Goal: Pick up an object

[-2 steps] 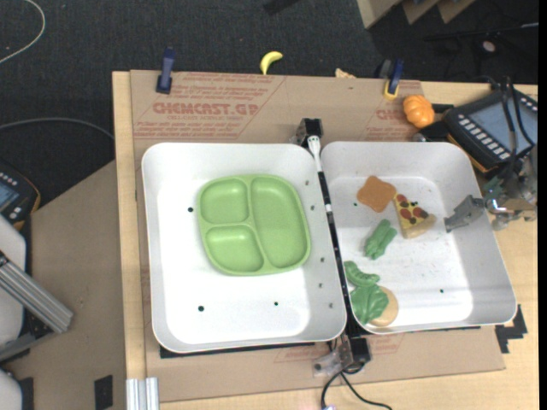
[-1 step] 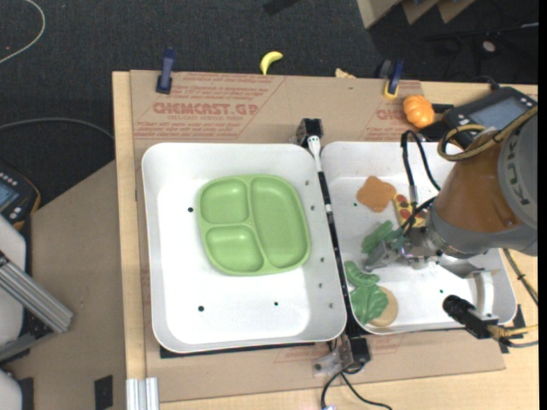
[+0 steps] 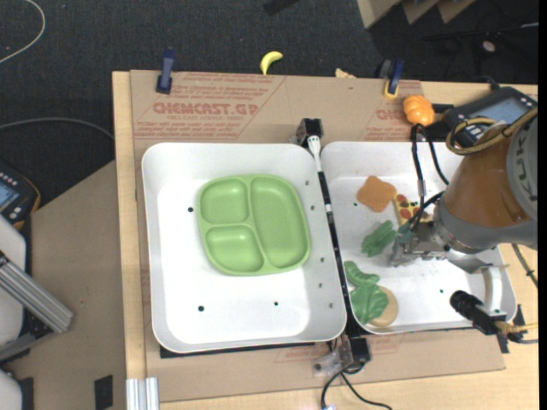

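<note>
I had the gripper (image 3: 408,250) low in the right bin (image 3: 427,310) just beside a green leafy piece (image 3: 377,238), so I figured centering over it first was smartest.

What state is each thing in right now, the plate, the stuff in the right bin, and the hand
green divided plate: flat, upright, nothing in its compartments, in the left bin.
orange piece: lying loose in the right bin.
green leafy piece: lying loose, just left of the hand.
green piece on tan disc: at the right bin's near-left corner.
hand: low over the right bin.
</note>
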`<action>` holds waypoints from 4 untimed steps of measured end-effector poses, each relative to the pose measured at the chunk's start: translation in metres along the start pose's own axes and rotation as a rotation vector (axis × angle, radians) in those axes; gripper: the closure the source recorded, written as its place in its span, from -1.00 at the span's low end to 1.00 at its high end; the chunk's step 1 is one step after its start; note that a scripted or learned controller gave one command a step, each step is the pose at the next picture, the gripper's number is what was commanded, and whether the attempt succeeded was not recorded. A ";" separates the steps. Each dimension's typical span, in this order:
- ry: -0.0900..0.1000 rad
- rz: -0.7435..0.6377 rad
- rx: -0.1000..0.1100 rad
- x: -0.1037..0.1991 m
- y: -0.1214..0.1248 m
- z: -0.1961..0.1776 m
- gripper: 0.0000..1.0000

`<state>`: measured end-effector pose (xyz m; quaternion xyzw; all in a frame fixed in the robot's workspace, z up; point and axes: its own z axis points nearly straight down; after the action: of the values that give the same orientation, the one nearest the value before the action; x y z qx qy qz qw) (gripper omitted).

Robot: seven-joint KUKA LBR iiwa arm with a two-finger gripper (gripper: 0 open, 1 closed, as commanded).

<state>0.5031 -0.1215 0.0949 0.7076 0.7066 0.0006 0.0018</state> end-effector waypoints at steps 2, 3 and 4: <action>0.006 -0.008 0.007 0.145 -0.026 -0.112 1.00; -0.004 0.007 -0.001 0.033 0.029 -0.110 1.00; 0.005 -0.008 0.009 0.118 0.013 -0.089 1.00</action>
<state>0.5160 -0.0035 0.1833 0.7049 0.7093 -0.0008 -0.0032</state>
